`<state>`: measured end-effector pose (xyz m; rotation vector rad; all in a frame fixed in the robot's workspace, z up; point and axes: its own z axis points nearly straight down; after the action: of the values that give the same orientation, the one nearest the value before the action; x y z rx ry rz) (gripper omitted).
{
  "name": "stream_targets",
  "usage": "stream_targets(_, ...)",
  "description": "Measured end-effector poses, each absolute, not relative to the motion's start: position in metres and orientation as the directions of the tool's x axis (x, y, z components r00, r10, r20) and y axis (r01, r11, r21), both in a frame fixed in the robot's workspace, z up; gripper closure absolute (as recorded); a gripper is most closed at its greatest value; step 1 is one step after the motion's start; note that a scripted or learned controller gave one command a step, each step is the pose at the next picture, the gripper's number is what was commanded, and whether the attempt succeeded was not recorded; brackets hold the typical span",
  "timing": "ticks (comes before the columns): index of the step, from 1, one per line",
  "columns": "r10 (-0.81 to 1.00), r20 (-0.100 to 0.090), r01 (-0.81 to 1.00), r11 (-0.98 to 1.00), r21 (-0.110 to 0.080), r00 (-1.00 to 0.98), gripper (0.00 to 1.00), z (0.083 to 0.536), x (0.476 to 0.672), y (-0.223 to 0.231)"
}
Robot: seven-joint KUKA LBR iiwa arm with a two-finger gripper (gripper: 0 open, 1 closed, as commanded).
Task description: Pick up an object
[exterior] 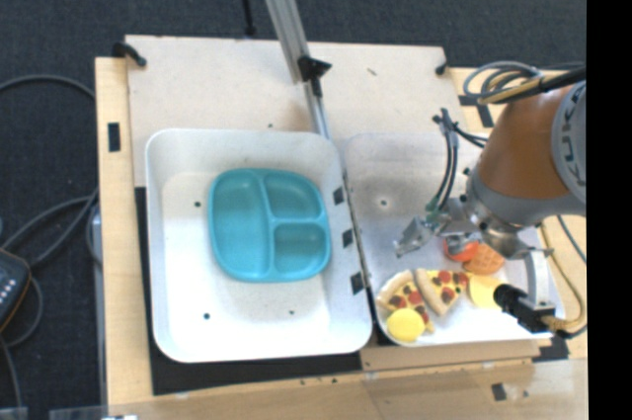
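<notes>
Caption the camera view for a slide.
Grey-and-orange arm's end effector hovers over toy food in right white bin; turquoise divided plate left.

No legible text, label, brand, number or sign appears anywhere in the camera view. The surfaces that might carry markings are all plain: the two white bins, the blue divided plate, the wooden bench and the arm's orange band. The toy food pieces in the right bin show coloured patterns only, with no lettering. A dark device at the left edge bears small light marks, too small to read.
</notes>
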<state>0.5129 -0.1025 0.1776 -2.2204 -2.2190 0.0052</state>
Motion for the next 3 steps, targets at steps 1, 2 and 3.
stream_targets(1, 1.0, 0.0, 1.0, -0.002, -0.004, 0.002, 0.0, 0.133, 0.515, -0.098)
stream_targets(2, 1.0, -0.001, 1.0, -0.001, 0.0, 0.001, 0.0, 0.099, 0.515, -0.099)
stream_targets(3, 1.0, 0.0, 1.0, -0.006, 0.004, 0.006, 1.0, 0.112, 0.516, -0.1)
